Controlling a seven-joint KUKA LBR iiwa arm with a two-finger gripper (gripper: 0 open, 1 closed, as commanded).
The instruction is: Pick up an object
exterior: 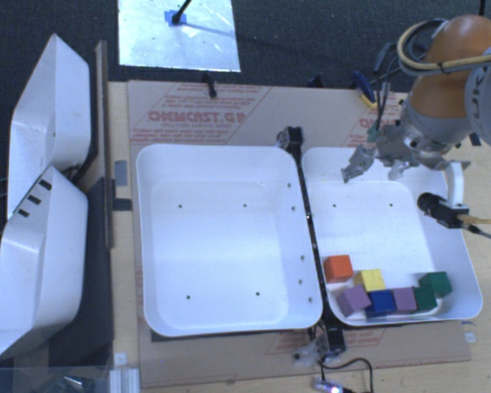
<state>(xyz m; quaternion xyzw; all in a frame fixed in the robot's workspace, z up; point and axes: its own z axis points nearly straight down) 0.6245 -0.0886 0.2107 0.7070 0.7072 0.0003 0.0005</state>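
Note:
Several small blocks lie clustered in the front corner of the right bin (368, 219): an orange block (338, 267), a yellow block (371, 280), a purple block (353, 299), a blue block (382, 301), a mauve block (405, 299) and a green block (434, 285). My gripper (374, 169) hangs over the bin's far edge, well behind the blocks. Its fingers are spread open with nothing between them.
The left bin (221, 150) sits beside the right one, with a dark divider (307, 219) between them. Two spare white bins (41, 219) lean at the far left. A shiny metal sheet (178, 23) lies beyond the bench.

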